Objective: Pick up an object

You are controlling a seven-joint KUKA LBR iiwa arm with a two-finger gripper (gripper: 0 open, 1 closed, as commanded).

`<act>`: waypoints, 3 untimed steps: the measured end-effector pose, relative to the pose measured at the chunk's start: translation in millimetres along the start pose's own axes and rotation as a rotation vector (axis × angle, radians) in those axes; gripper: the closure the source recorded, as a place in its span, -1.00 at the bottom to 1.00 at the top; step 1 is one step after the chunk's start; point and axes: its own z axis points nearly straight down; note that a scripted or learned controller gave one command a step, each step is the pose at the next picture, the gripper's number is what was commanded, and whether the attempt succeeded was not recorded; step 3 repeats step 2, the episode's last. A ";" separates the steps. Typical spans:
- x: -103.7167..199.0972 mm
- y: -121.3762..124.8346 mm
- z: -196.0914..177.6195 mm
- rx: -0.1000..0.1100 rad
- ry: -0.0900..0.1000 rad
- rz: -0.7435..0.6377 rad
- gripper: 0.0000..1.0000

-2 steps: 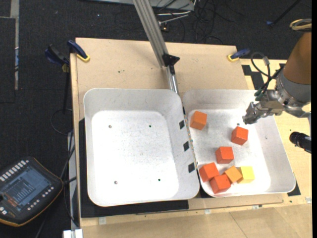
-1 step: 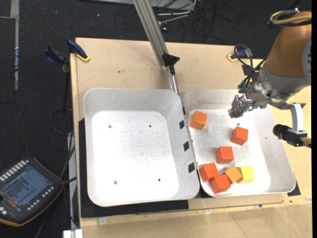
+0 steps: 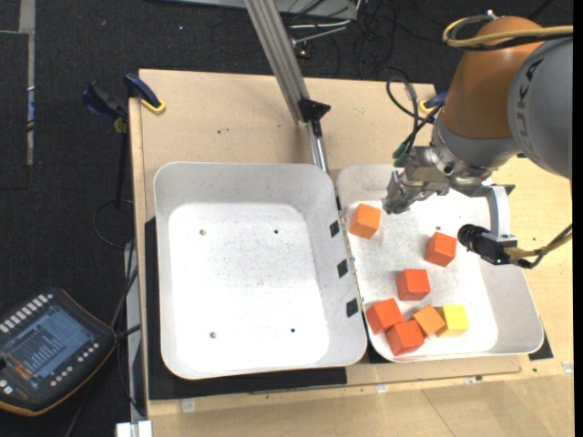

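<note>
Hovering with gripper low in the right bin, just right of and slightly above the orange cube, nothing visibly held; finger spread impossible to tell from this slant. Risks, judged from here: closing beside that cube rather than around it, nudging it toward the bin's left wall, or clamping empty. Farther from the orange cube, toward the bin's near edge: red cubes, clustered blocks, yellow block, all untouched.
</note>
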 end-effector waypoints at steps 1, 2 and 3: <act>45.6 15.0 9.2 -0.001 -0.001 0.001 1.00; 89.3 34.6 -0.6 -0.004 0.000 0.001 1.00; 89.3 34.6 -0.6 -0.004 0.000 0.001 1.00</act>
